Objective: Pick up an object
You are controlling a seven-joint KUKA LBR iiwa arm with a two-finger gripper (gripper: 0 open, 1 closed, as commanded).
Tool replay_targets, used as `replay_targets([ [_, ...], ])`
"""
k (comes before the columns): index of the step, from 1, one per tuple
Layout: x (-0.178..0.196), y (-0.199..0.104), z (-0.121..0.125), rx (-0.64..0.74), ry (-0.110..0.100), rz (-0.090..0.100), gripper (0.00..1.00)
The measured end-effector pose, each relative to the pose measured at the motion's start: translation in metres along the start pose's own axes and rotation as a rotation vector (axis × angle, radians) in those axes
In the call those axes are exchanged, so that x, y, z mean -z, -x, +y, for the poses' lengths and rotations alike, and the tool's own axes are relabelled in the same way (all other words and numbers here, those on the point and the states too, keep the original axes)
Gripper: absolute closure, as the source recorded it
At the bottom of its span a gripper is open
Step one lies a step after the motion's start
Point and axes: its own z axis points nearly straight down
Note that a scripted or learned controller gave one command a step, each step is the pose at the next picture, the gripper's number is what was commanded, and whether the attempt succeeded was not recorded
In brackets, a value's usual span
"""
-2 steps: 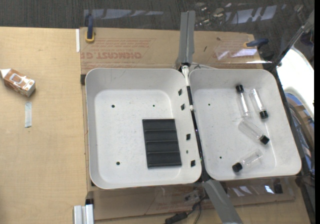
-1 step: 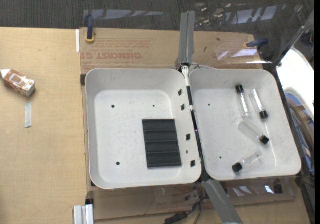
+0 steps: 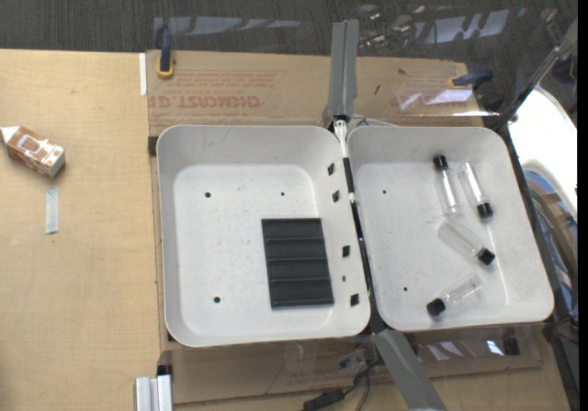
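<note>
Lying: black block [image 3: 297, 262] mid left bin [image 3: 184, 216], room around | vials [image 3: 471, 187] in right bin [image 3: 395, 216], toward right wall

On the bare wooden tabletop [image 3: 83, 308], well to the left of the two white bins [image 3: 170, 216], lies a small orange-and-white carton [image 3: 35, 152], with a thin pale strip [image 3: 51, 211] just below it. Brown cardboard [image 3: 239, 92] with reversed red lettering lies under the bins' far side, an orange-handled clamp [image 3: 164, 55] at its left corner.
</note>
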Motion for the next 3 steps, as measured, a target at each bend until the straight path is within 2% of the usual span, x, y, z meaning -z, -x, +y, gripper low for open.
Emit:
replay_targets([
  [3, 0.0005, 0.0004, -0.0006, -0.092, 0.001, -0.001, 1.00],
])
